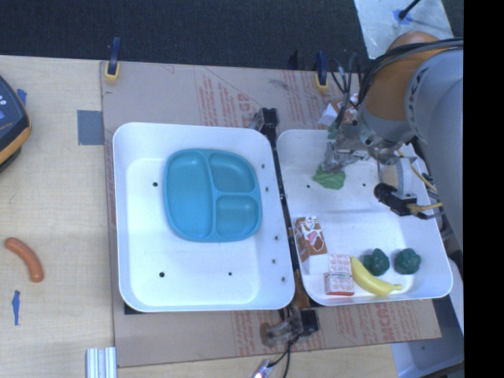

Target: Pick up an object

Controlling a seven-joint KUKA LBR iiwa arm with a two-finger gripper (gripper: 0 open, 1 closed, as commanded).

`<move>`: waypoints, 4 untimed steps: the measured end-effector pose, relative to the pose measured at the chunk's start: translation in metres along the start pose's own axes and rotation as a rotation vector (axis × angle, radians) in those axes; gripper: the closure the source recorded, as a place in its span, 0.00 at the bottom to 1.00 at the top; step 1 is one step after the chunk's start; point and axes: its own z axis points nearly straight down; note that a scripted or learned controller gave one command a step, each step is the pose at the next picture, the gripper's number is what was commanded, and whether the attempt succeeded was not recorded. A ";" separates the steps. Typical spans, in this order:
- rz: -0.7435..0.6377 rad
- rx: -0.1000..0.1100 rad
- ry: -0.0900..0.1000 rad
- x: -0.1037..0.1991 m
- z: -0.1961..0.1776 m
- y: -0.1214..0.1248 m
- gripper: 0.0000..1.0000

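Over the right bin (441,286), the gripper (340,157) comes down on a green lump (329,179).
It looks lowered straight onto that piece, fingertips touching its top edge, likely because it lies alone, well apart from the banana (373,279), two dark green pieces and small cartons crowded along the near edge. Whether the jaws are wide or closed, I cannot tell. Next door, a blue divided plate (213,194) lies in the left bin (130,235).
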 end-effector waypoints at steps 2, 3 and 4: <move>0.003 -0.004 0.000 -0.013 -0.082 -0.008 1.00; 0.004 -0.001 0.000 -0.014 -0.081 -0.009 0.00; 0.002 0.002 0.000 0.002 0.012 -0.001 0.00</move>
